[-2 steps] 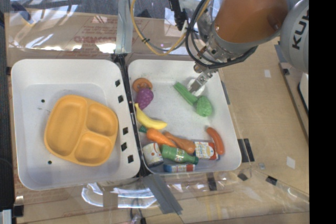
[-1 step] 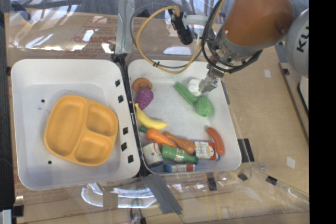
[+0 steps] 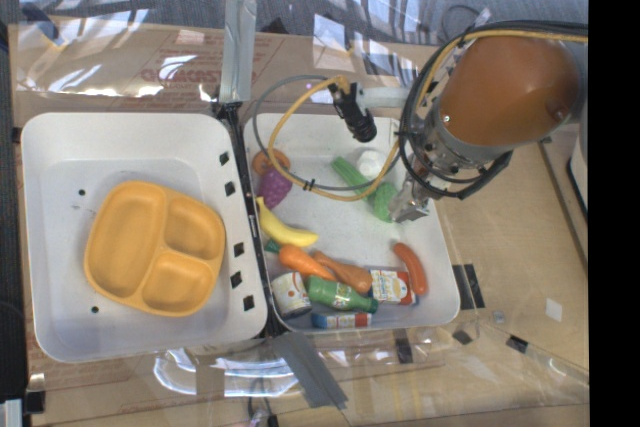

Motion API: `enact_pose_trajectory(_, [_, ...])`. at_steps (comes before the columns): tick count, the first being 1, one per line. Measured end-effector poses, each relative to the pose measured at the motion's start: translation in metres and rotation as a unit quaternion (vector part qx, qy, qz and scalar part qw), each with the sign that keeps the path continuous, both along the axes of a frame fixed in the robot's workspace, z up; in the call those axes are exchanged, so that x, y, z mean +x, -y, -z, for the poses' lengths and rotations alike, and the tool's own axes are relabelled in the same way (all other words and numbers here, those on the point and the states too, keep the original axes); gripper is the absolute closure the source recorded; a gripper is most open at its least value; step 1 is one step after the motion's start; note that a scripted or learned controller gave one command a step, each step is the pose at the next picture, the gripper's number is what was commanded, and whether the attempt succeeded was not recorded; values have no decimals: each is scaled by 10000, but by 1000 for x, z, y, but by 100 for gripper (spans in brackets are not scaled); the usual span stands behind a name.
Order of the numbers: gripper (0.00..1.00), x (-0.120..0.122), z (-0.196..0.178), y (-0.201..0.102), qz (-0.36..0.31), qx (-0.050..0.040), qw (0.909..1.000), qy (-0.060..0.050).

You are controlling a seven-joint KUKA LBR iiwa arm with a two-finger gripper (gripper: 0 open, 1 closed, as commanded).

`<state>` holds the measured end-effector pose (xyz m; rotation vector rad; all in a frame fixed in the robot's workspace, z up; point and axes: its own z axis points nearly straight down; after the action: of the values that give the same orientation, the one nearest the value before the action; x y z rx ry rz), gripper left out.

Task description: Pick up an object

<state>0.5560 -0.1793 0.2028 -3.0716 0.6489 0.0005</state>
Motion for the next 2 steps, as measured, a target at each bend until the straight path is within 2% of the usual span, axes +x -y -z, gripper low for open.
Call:
enact_pose_trajectory(1, [100, 28, -4, -93, 224, 14, 9997, -11])
enact_pose_trajectory(2, [100, 98, -63, -103, -67, 5, 10000, 17])
